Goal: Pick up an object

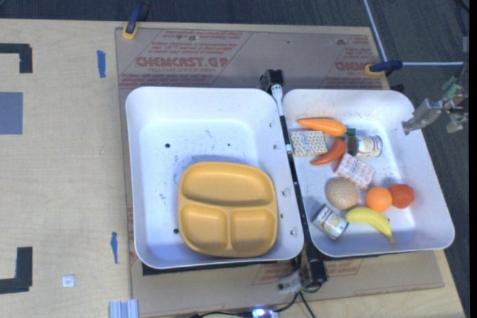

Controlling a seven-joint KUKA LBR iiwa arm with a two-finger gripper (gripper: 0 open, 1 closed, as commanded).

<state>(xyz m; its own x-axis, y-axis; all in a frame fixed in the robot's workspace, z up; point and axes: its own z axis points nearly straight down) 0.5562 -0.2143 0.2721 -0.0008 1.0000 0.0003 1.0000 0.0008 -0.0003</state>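
The gripper (426, 114) hangs over the right bin's (436, 231) far right edge; I cannot tell its grip; that bin holds a carrot (322, 126), orange (378, 199), tomato (402, 195) and banana (370, 220); the left bin (149, 160) holds a yellow tray (227, 207).

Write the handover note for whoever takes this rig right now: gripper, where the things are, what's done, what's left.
Gripper: at the right bin's far right rim, nothing seen between its fingers; open or shut unclear.
Right bin holds the carrot, red pepper, banana, orange, tomato, potato, a can and small packets.
Left bin holds the yellow tray.
Done: no pick visible.
Left: grasp one object and lift it.
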